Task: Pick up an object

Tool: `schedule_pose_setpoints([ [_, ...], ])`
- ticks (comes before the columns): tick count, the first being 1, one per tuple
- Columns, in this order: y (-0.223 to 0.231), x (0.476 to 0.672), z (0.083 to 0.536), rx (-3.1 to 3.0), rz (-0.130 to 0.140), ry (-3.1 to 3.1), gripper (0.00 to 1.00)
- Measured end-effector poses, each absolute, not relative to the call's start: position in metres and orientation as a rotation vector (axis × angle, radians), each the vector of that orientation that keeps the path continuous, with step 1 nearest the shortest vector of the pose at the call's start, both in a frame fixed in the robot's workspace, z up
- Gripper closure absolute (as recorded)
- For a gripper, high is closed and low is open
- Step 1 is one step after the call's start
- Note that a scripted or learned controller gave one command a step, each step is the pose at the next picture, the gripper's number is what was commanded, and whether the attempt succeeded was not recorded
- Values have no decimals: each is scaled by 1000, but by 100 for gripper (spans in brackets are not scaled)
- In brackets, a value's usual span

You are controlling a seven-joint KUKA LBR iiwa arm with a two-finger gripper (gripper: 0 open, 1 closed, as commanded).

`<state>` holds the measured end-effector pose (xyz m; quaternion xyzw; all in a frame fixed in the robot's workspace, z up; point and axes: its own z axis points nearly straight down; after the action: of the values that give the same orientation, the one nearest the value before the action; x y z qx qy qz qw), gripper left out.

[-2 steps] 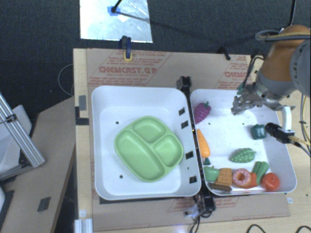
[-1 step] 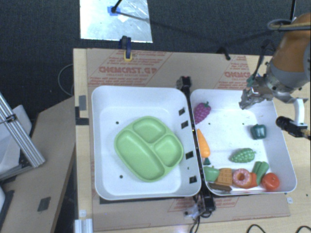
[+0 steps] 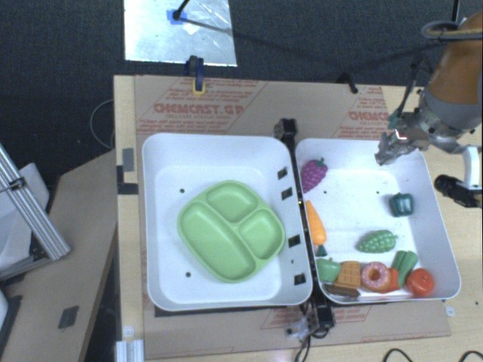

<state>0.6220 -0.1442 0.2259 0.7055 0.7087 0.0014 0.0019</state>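
Observation:
My gripper [image 3: 391, 151] hangs over the far right corner of the right bin [image 3: 355, 179], with nothing visible between its fingers. Toy food lies in that bin. Purple grapes [image 3: 314, 173] sit at the far left. An orange carrot [image 3: 315, 222] lies along the left wall. A dark green pepper [image 3: 401, 204] rests near the right wall, below the gripper. A green bumpy fruit [image 3: 376, 241] is mid-bin. Along the near edge sit a pink donut [image 3: 375, 276], a waffle [image 3: 347, 274], a red tomato [image 3: 419, 280] and a green vegetable [image 3: 404, 262].
The left bin [image 3: 166, 164] holds a light green divided plate [image 3: 230, 231]. Black clips [image 3: 287, 129] join the bins along the middle wall. A blue clamp [image 3: 196, 72] stands at the bench's far edge. A foil sheet [image 3: 179, 21] lies on the dark floor beyond.

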Motion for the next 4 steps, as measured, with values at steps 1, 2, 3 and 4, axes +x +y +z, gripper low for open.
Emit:
schedule_pose_setpoints([
  [1, -90, 632, 217, 2210, 4, 2232, 100],
  [2, -34, 632, 230, 2209, 6, 2233, 100],
  [3, 26, 636, 235, 2209, 5, 2233, 100],
  [4, 57, 647, 220, 2212, 4, 2229, 100],
])
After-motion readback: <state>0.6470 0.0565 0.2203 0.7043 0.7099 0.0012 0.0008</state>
